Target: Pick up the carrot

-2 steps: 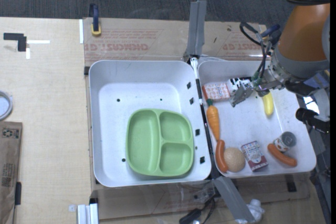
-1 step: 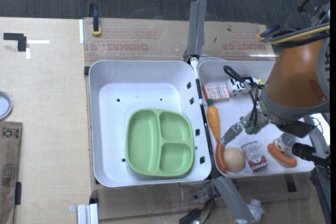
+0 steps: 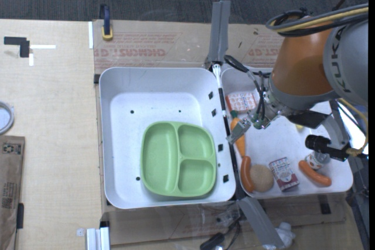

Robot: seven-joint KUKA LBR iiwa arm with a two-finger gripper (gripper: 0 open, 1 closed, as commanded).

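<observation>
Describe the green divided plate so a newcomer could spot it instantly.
Start at the two white bins side by side and take the left bin. The green plate lies flat on its floor, toward the near right corner. It is pale green with three compartments, and is that bin's sole item.

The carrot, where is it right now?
In the camera view, the carrot lies in the right bin, against its left wall, just below the gripper and above the hot dog.

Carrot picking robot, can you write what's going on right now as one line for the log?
task: pick up carrot | gripper: low at right bin's left wall, by carrot | grasp: unclear | left bin: green plate
</observation>
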